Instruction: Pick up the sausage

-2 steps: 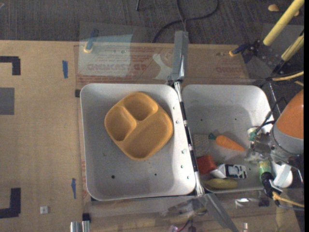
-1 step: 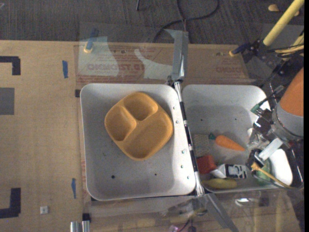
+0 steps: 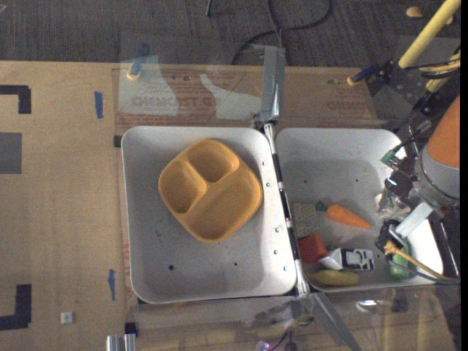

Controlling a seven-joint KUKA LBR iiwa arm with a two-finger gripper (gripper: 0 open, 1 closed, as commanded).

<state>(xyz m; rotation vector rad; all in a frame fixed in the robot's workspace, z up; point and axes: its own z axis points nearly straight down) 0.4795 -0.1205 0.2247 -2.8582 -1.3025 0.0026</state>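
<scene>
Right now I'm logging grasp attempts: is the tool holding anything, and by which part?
It cannot be told. The tool sits low at the right bin's right side, and its tip is too cluttered to show any item gripped there.

At the right edge of the frame the arm (image 3: pixel 447 159) shows a rounded orange band above a grey ring; below it the wrist is a dark cluster of black brackets and thin cables, with a small green patch; a pale, flat, slanted piece sits at its lower end.
</scene>
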